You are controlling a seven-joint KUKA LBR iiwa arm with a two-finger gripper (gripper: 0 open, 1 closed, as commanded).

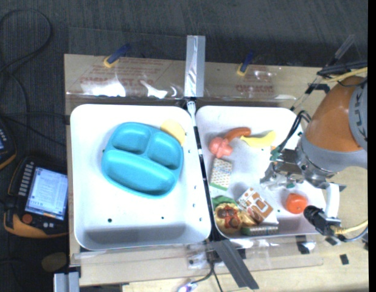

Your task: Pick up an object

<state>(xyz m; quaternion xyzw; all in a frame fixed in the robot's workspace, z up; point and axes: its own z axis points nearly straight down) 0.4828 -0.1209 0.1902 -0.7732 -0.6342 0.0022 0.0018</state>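
Metal gripper (274, 176) over right bin (249, 115), beside round orange ball (295, 202)

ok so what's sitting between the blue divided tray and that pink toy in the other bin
In the camera view, a yellow round piece at the blue tray's corner, then the two bins' adjoining walls, lie before the pink toy.

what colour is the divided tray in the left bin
Bright blue: the divided plastic tray, seen best in the camera view.
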